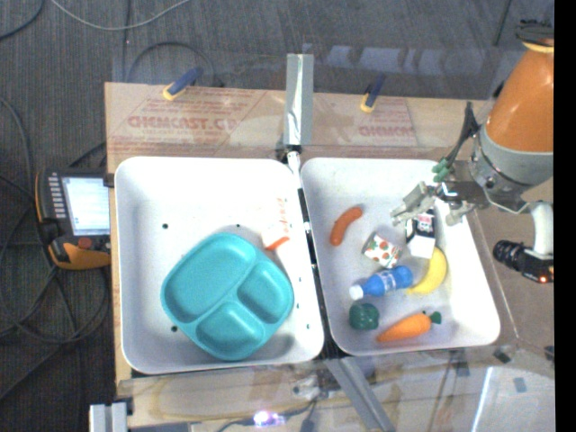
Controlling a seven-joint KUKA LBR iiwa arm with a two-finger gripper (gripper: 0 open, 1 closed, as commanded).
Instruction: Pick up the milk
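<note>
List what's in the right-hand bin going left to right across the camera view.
Orange sausage → green broccoli → small carton → blue bottle → carrot → banana. The gripper hangs over the bin's upper right.

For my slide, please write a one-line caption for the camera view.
Gripper above the right bin near the milk carton, bottle, banana and carrot; teal tray in the left bin.

showing a turquoise plate (229, 296), white bins (135, 241), yellow banana (432, 273), orange carrot (407, 327), blue-and-white bottle (384, 283), white carton with red spots (382, 249).
</note>
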